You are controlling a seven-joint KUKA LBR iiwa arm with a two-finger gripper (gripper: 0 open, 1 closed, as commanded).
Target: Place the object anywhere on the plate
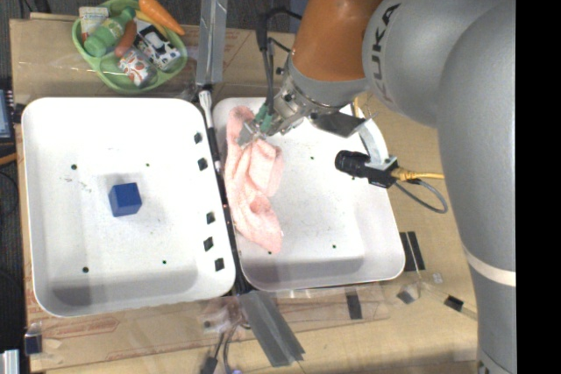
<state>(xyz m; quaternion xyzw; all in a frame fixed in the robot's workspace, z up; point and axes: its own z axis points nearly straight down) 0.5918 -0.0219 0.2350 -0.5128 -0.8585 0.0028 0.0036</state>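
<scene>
Gripper pinching top of pink cloth in right bin; lift slowly, keep pinch firm so cloth won't slip

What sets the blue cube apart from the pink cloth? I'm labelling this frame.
The small, rigid blue cube sits alone in the left white bin; the larger, crumpled pink cloth sprawls in the right white bin, its top end at the gripper. Both rest on bin floors.

Big, smooth grey KUKA arm here, rounded casings, black "KUKA" lettering on the shell. A glossy orange band rings it above the wrist. Below that, a metallic two-finger gripper and a thin black cable looping alongside.
</scene>
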